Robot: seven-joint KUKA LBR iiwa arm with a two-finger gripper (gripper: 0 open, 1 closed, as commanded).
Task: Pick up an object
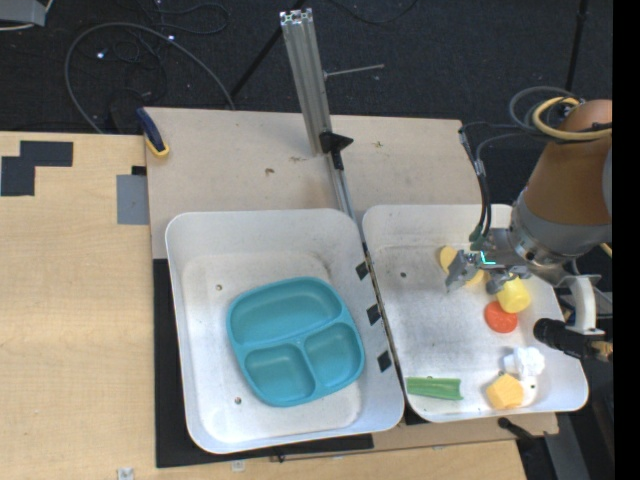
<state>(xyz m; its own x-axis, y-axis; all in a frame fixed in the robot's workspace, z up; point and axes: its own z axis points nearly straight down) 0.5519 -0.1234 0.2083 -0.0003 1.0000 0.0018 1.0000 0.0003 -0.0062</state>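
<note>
now left bin holds teal tray, right bin small toys, hand state unclear

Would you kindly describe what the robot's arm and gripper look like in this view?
The arm is a thick rounded body, orange-brown above and grey below at the wrist. A yellowish cable loop sits near its top. The gripper is small, grey metal with a tiny teal light. A black part with white fittings sits beside it.
</note>
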